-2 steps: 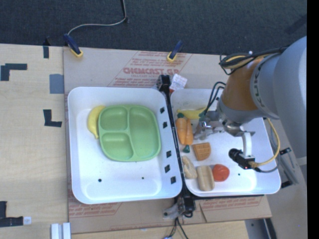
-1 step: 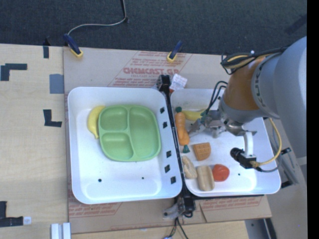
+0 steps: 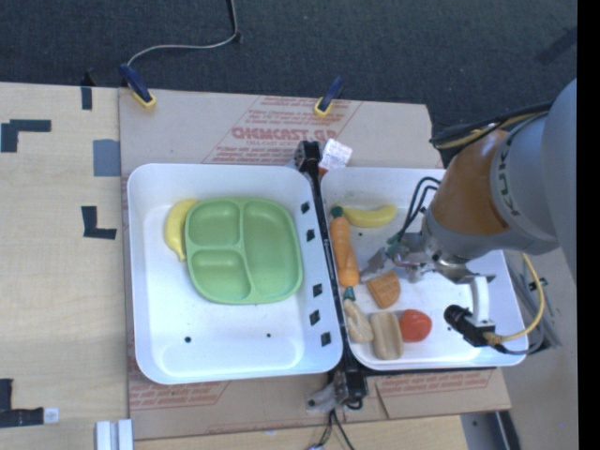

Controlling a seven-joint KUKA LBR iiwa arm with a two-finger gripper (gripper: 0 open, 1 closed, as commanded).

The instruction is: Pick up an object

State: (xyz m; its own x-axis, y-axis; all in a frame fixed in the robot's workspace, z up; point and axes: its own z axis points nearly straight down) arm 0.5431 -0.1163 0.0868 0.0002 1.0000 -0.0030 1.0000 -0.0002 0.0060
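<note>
Zero objs lifted so far, by my read: pick not done. Pincer is low in the right bin, at the end of the grey arm w/ orange band coming in from the right. Can't tell pincer state, tip is small, dark and partly under the wrist; nothing visibly gripped.

Nearest things:
- orange-brown chunk just below the tip, near, contact unclear
- carrot just to its left, lying lengthwise along the divider wall
- banana just above, near the bin's far wall
- tomato further toward the near wall
- beige bread-like piece touching or almost touching the tomato's left side
- pale knobbly item beside that, by the divider

All 6 look to be resting on the bin floor.

Left bin: green divided plate w/ a yellow item poking out from under its left edge. Well apart from the pincer, prob not this try's target.

Both bins sit on a cardboard sheet clamped to the tabletop.

Status guess: approach/descent phase, likely target the chunk or the carrot. Left to do: close on one, lift clear, confirm it's actually betw the tips. Clutter is tight, so a nudge or double contact is a risk
</note>
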